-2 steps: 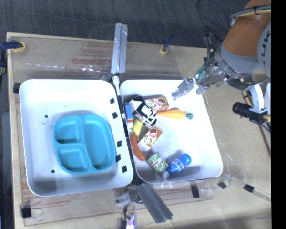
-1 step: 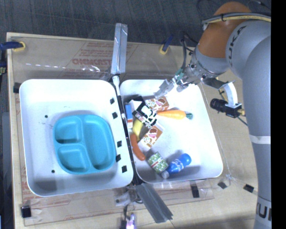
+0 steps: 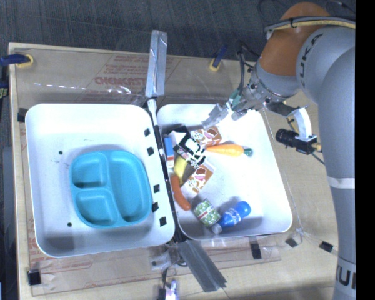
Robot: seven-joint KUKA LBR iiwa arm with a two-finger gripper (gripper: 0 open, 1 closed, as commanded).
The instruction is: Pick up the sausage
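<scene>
Blue bottle (image 3: pixel 233 215), sausage (image 3: pixel 179 194), carrot (image 3: pixel 225 149) in right bin (image 3: pixel 272 195); gripper (image 3: pixel 217 113) above, state unclear.

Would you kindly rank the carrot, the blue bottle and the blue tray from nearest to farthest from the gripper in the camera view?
From the gripper:
1. Carrot, right bin, just below it.
2. Blue bottle, right bin's near edge.
3. Blue tray, left bin.

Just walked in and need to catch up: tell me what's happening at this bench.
A grey arm reaches in from the right, its gripper above the far edge of the right bin. The sausage lies untouched by that bin's left wall, among a carrot and blue bottle. The left bin holds a blue tray.
</scene>
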